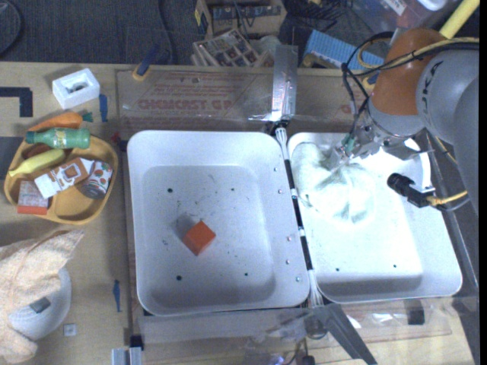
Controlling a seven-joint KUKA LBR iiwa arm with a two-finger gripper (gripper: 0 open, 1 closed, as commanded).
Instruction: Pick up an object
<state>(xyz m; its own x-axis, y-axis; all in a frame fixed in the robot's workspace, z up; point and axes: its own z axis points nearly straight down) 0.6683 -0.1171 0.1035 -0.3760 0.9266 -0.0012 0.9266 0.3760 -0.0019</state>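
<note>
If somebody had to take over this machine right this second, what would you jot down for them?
Gripper: blurred, low over the back left part of the right bin; I cannot tell whether it is open or shut, and nothing is seen in it.
Orange block: lies alone on the floor of the left bin, near the middle, far from the gripper.
Done: nothing picked up yet as far as the view shows.
Left: get the gripper to an object, probably the block in the other bin, close on it and lift.

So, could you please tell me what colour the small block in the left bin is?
Orange; the small cube-shaped block shows clearly in the camera view.
</note>
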